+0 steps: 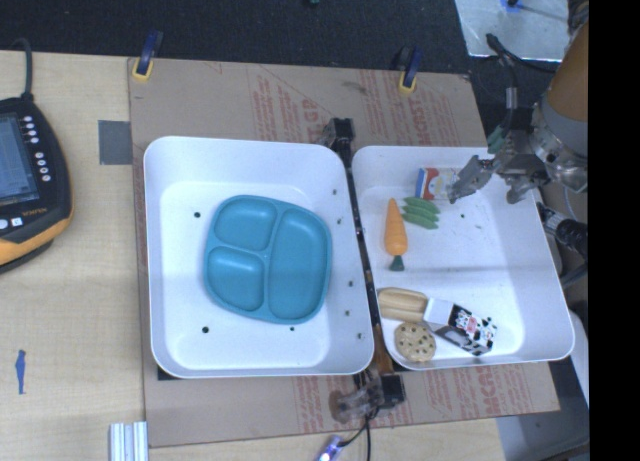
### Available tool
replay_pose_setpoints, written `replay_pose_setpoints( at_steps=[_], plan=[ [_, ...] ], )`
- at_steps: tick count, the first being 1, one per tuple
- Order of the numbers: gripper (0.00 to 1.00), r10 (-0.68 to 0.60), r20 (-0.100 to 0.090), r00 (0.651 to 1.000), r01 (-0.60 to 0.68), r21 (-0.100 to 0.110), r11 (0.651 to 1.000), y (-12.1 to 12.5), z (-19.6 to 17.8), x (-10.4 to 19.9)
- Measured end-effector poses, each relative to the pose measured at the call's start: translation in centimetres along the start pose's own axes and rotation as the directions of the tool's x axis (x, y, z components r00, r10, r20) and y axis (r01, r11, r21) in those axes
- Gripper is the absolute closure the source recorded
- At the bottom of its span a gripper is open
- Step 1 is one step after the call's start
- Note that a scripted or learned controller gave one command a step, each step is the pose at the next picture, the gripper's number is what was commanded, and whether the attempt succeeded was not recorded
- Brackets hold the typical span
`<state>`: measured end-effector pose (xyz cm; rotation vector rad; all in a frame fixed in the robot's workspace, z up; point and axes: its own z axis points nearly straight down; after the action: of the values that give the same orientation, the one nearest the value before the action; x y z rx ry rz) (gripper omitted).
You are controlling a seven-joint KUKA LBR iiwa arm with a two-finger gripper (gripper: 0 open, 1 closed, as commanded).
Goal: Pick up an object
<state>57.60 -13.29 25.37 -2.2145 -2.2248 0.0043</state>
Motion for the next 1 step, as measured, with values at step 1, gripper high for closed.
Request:
replay_pose_setpoints(
  at_steps=[1],
  plan=[
    [0.00,-0.001,0.001,1.000,0.001,0.003,1.000,2.94,16.06,3.94]
  ],
)
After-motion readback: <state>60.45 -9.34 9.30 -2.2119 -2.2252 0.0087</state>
